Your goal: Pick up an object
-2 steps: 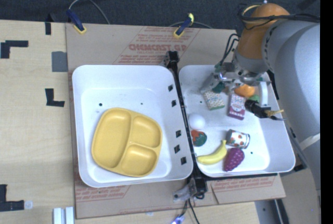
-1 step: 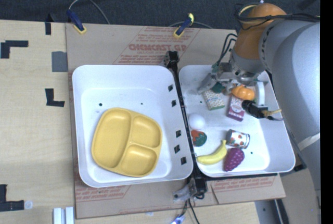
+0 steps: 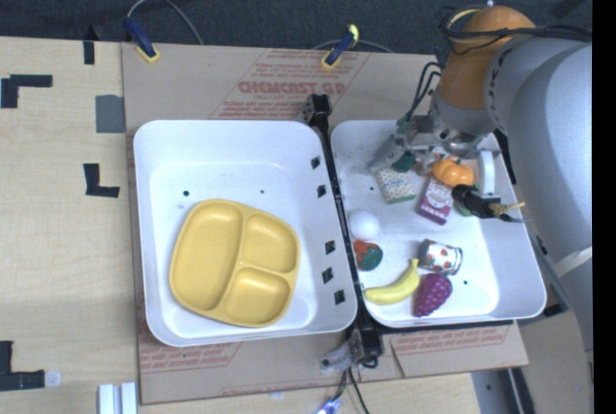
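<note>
My gripper (image 3: pixel 408 150) hangs low over the far part of the right bin (image 3: pixel 510 292), under the grey arm with the orange band. Just in front of it lies a small pale carton (image 3: pixel 395 183). A purple packet (image 3: pixel 435 200) and an orange fruit (image 3: pixel 452 173) lie to its right. Nearer the front are a white ball (image 3: pixel 365 225), a red and green piece (image 3: pixel 368 255), a small can (image 3: pixel 441 256) on its side, a banana (image 3: pixel 395 285) and purple grapes (image 3: pixel 433 294). I see nothing held.
The left bin (image 3: pixel 159 147) holds a yellow divided plate (image 3: pixel 236 261). A ridge with black clips (image 3: pixel 332 210) separates the two bins. Both stand on a cardboard sheet (image 3: pixel 241 85) clamped at the back edge.
</note>
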`<state>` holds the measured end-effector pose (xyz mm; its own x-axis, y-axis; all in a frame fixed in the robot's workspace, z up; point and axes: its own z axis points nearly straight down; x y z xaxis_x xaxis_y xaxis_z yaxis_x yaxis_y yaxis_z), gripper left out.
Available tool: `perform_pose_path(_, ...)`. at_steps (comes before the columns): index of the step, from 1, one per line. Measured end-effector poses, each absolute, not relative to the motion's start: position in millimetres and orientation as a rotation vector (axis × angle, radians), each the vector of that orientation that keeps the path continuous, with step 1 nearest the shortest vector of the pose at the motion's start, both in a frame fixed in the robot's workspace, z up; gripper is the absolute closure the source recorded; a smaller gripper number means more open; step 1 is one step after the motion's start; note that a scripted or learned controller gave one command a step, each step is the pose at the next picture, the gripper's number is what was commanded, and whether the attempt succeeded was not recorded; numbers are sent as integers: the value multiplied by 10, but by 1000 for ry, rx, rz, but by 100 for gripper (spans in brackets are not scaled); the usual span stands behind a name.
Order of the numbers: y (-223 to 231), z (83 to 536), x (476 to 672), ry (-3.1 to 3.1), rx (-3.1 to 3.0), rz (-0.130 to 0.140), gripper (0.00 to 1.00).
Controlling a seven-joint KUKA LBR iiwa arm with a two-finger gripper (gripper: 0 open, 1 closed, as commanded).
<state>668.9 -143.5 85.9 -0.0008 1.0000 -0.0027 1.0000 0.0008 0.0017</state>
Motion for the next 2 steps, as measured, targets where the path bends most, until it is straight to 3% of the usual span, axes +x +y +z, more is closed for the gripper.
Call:
perform_pose_path(1,-1432,957,6684,2222,2218,-4,100)
perform_pose_path(2,-1035,1287,6407,2224,2219,-1,100)
